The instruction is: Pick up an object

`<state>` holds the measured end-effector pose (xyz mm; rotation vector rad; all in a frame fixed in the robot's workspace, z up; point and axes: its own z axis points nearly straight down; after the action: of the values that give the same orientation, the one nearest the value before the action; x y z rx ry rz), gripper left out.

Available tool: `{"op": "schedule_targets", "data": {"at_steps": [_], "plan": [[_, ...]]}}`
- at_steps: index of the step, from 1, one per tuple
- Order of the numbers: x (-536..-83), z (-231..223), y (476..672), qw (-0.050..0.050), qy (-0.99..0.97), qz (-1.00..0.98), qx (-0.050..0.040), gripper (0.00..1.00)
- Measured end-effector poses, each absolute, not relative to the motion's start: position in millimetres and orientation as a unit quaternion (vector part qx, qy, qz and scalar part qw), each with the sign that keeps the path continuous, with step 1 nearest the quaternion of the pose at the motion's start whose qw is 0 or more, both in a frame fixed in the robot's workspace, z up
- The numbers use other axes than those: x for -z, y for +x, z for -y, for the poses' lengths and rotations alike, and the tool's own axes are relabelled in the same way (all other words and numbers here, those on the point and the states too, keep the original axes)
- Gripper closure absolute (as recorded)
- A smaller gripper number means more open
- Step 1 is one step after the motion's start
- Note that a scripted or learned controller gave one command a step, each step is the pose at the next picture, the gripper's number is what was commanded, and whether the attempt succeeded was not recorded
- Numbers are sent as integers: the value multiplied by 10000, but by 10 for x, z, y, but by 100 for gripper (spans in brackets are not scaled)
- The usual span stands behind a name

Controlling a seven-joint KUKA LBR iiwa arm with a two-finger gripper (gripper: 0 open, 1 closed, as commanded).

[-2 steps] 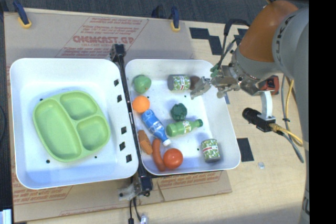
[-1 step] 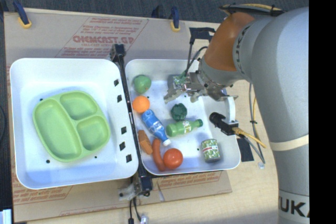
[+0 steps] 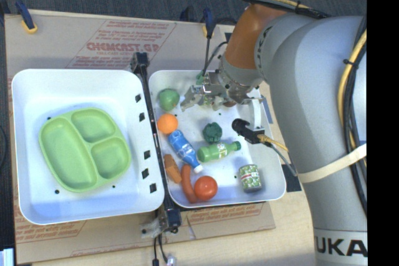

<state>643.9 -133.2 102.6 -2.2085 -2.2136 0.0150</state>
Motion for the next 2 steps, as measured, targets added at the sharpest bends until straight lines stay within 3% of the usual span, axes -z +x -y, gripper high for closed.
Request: {"op": "schedule_targets", "data": {"at_steps": [1, 2], "plan": [[-916, 1500, 5904, 15, -7048, 7094, -17, 0], [-1026, 1497, 5915, 13, -7038, 7104, -14, 100]]}}
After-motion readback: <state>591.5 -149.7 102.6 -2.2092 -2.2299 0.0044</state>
